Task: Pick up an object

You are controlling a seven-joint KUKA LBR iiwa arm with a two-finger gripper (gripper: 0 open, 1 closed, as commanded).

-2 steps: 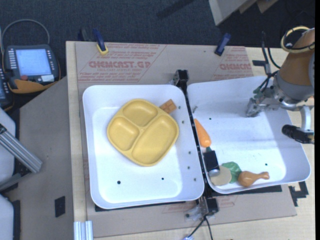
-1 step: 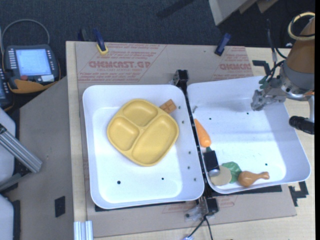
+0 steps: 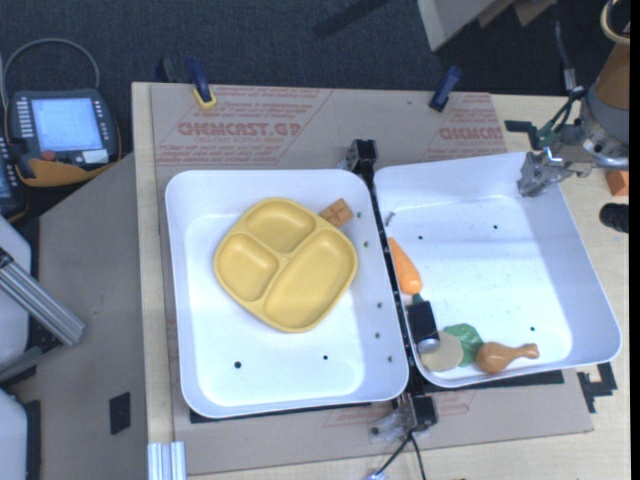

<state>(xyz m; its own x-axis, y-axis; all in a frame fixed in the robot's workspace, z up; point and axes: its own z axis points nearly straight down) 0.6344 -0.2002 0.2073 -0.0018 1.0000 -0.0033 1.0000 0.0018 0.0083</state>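
Bench (image 3: 150, 218): brown board carrying two white bins side by side.
Left bin (image 3: 200, 358): holds a yellow divided plate (image 3: 287, 263), with a small brown block (image 3: 337, 212) touching its far edge.
Right bin (image 3: 560, 258): candidates crowd its left and near walls. An orange carrot (image 3: 404, 265) lies along the divider, a black block (image 3: 421, 320) sits below it, then a green piece (image 3: 467, 336), a pale disc (image 3: 443, 352) and a drumstick (image 3: 503, 353).
Tool (image 3: 535, 173): over the right bin's far right corner, well apart from everything; whether spread or pressed together cannot be told.
Advice: the drumstick looks least hemmed in. Descend square across its narrow handle, clear of the wall.
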